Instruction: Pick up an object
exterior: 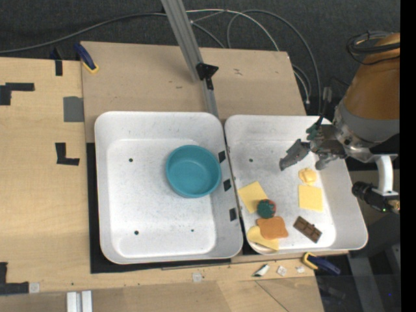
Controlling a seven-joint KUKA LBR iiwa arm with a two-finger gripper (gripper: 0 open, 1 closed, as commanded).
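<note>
Objects in right bin: several small pieces are lying in the right bin (242,130), toward its 5 o'clock half.
Small yellow piece (307,175): sitting just below the gripper, at the 6 o'clock side of its fingers, with no clear long axis.
Yellow square slab (311,198): lying at 6 o'clock of the small yellow piece, its long axis running roughly 12 to 6.
Brown chocolate-like bar (307,229): lying near the bin's 5 o'clock corner, its long axis pointing from 10 toward 4.
Yellow tilted square (252,194): resting near the bin's left wall, corners turned diamond-wise.
Green round item (266,208): touching the tilted square at its 4 o'clock corner.
Orange block (272,227): lying at 6 o'clock of the green item, partly over a pale yellow piece (255,239).
Gripper (309,155): hovering over the right bin at its 2 o'clock area, fingers spread apart, nothing between them.
Left bin (110,130): holding a teal bowl (192,170), upright, toward its 3 o'clock side.
</note>
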